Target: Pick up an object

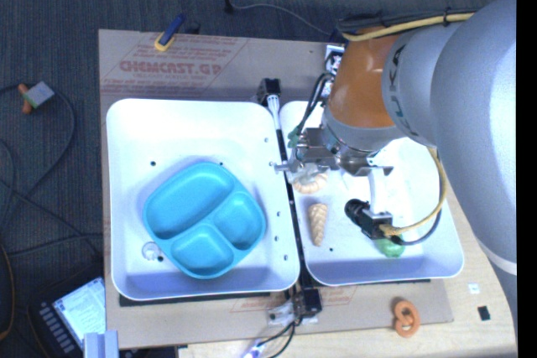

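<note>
1. Since the gripper (312,166) hangs low over the right bin (436,268), close to that bin's left wall, the likeliest target is the pale rounded piece (310,184). It lies directly beneath the gripper and is partly hidden by it, so whether the two touch cannot be told.
2. Whether the gripper is spread or closed cannot be told from this slant, so nothing counts as held. Judge the grasp only once something rises with the gripper.
3. A sound grasp calls for centring over the pale rounded piece before closing, because the bin wall just beside the gripper leaves little room on that side.
4. Just on the near side of the gripper lies a ribbed tan cone (318,223), apart from the pale rounded piece. It looks the easier fallback, with bare floor around it.
5. Farther from the gripper, toward the arm's side and the near edge, a small green thing (390,247) lies well apart and is no hindrance.
6. Across the wall from the gripper, the blue divided plate (204,218) in the left bin (126,121) looks too broad and flat to grip, so leave it.
7. Lift straight up so nothing snags the wall.
</note>
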`<action>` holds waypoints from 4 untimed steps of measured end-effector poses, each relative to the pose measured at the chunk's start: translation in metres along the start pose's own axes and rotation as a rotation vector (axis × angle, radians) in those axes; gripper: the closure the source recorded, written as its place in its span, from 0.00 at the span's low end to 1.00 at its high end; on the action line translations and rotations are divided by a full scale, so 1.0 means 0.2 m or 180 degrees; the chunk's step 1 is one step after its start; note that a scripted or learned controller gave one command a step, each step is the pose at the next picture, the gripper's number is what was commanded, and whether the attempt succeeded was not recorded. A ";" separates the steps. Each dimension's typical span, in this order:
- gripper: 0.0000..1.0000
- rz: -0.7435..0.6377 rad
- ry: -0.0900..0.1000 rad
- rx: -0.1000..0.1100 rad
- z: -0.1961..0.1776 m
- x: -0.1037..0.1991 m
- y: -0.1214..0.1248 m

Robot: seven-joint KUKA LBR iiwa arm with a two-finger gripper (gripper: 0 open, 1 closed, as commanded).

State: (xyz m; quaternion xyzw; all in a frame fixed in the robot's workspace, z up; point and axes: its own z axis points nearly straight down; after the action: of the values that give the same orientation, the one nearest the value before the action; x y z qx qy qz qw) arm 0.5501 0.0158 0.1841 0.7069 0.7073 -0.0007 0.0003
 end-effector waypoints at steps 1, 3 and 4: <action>1.00 0.0000 0.0002 0.0002 0.00 0.03 0.11; 1.00 0.0004 -0.0005 0.0000 0.00 -0.17 0.59; 1.00 0.0002 -0.0001 -0.0004 -0.21 -0.08 0.24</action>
State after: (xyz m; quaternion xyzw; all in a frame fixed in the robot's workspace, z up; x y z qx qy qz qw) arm 0.5974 0.0004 0.2258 0.7071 0.7071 -0.0004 0.0008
